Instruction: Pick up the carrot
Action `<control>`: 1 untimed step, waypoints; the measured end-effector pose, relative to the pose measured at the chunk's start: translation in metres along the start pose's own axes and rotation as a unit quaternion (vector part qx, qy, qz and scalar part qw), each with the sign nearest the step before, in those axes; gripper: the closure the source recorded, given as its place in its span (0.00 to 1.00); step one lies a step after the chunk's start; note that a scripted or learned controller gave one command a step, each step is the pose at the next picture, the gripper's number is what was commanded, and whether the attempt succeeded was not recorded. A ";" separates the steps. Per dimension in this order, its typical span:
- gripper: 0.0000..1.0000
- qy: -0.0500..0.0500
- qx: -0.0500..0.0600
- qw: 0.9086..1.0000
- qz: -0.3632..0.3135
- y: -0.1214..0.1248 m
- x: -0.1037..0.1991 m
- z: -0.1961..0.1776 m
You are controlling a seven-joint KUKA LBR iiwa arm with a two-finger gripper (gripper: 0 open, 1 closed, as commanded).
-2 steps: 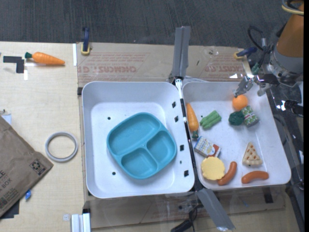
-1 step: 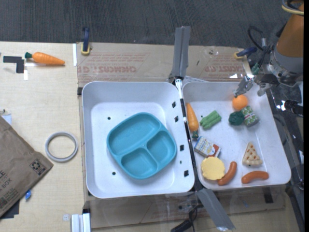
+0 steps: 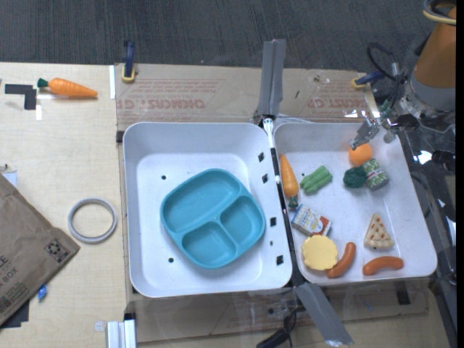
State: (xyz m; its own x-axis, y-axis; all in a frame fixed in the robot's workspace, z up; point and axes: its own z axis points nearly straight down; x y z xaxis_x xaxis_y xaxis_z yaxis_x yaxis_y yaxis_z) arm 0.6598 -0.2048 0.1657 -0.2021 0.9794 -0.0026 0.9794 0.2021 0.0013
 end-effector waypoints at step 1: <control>0.00 0.005 0.003 0.998 -0.062 -0.003 -0.008 0.074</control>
State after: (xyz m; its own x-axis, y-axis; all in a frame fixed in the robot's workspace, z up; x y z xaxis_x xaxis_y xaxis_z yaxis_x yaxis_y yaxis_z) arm 0.6590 -0.2129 0.0916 -0.3217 0.9468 0.0085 0.9468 0.3217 -0.0034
